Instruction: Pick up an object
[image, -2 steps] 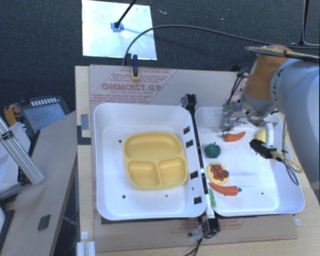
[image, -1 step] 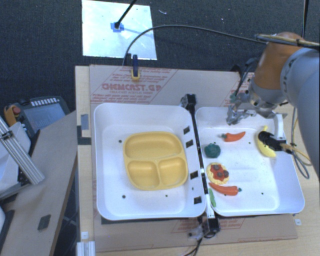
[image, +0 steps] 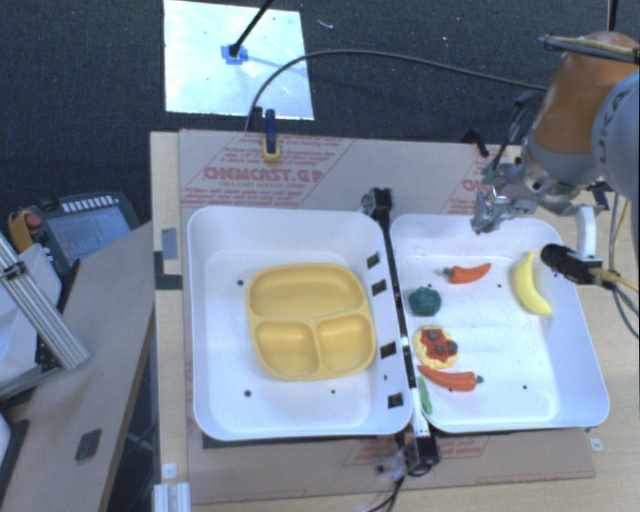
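Observation:
The right bin (image: 560, 395) holds a yellow banana (image: 529, 284), an orange-red pepper (image: 467, 272), a dark green round item (image: 424, 299), a small pizza-like disc (image: 437, 346) and a second red pepper (image: 450, 379). My gripper (image: 489, 216) hangs over the bin's far edge, above and behind the upper pepper and to the left of the banana. Nothing shows between its fingers. The grey arm with its orange band (image: 585, 90) comes in from the upper right.
The left bin (image: 215, 300) holds a yellow divided tray (image: 308, 320). A black clamp strip (image: 392, 300) runs between the bins. A teach pendant (image: 90, 228) and metal rail (image: 40, 310) lie at the far left, off the bench.

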